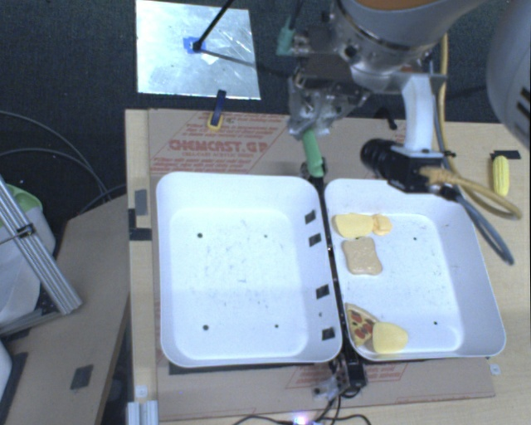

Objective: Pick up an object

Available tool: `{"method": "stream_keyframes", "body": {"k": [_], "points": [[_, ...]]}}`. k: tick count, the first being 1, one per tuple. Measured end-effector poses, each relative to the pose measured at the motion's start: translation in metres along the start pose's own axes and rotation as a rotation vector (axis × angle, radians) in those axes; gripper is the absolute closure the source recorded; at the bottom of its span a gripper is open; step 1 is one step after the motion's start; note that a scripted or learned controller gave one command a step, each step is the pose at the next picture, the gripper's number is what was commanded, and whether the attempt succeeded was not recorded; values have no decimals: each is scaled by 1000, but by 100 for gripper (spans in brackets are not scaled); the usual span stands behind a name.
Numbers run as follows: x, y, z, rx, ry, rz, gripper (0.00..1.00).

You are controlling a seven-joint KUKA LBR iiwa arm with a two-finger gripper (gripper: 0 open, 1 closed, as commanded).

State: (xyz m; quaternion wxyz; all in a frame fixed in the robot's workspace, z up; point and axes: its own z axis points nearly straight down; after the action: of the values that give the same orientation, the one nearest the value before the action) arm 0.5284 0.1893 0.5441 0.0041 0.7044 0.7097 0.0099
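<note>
Below and right of gripper (312,124), grip state unclear: food pcs (362,255) in right bin (465,274), nearest pc lying upright.

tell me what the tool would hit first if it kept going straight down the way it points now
Probably the raised rims where the two white bins meet; the tool sits over that seam, though depth is unclear.

Arm (398,25) cut off at top edge – claw (311,124) fingers unclear
</note>
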Motion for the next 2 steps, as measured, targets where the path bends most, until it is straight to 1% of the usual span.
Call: {"method": "stream_keyframes", "body": {"k": [1,2], "points": [[46,18,109,28,-10,0,100],[-50,28,157,23,-12,16,100]]}}
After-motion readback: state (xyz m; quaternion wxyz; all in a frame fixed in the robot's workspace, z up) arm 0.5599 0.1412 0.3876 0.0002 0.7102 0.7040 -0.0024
